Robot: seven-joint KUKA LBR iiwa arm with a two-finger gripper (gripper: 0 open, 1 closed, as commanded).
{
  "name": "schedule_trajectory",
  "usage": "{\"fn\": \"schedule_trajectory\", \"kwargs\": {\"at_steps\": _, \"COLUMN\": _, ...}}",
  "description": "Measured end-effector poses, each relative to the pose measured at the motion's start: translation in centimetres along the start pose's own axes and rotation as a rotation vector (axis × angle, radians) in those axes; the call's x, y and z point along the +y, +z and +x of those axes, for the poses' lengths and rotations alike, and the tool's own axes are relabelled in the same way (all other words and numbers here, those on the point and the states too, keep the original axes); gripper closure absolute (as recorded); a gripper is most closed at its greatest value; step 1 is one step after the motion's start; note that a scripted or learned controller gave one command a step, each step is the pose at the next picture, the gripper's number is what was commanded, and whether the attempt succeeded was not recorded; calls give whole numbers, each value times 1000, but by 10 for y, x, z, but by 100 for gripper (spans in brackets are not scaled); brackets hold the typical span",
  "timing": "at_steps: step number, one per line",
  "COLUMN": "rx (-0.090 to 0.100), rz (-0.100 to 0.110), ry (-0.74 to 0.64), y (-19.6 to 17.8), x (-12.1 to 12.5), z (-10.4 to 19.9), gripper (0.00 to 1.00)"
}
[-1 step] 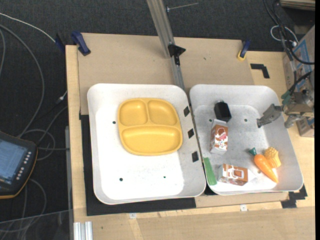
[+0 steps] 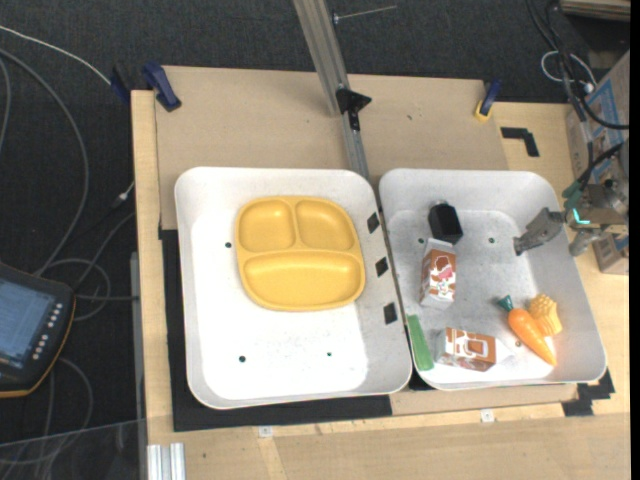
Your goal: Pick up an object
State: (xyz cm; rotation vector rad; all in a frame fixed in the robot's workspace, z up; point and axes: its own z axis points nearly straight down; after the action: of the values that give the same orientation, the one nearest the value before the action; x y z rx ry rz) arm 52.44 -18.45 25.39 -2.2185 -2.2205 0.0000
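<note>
Camera view: claw at right rim of right bin, fingers parted, nothing between them. Contents of right bin, outward from claw: black block toward upper left; small brown-and-white carton below it; toy carrot with yellow corn piece just beside it, near right wall; second brown-and-white carton at front; green stick along left wall. Left bin: yellow divided plate, three compartments. Both bins on wooden tabletop.
</note>
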Motion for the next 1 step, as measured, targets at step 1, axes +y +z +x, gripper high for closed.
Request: {"fn": "schedule_trajectory", "kwargs": {"at_steps": 1, "rx": 1, "rz": 4, "ry": 1, "y": 50, "x": 7, "z": -6, "gripper": 0}}
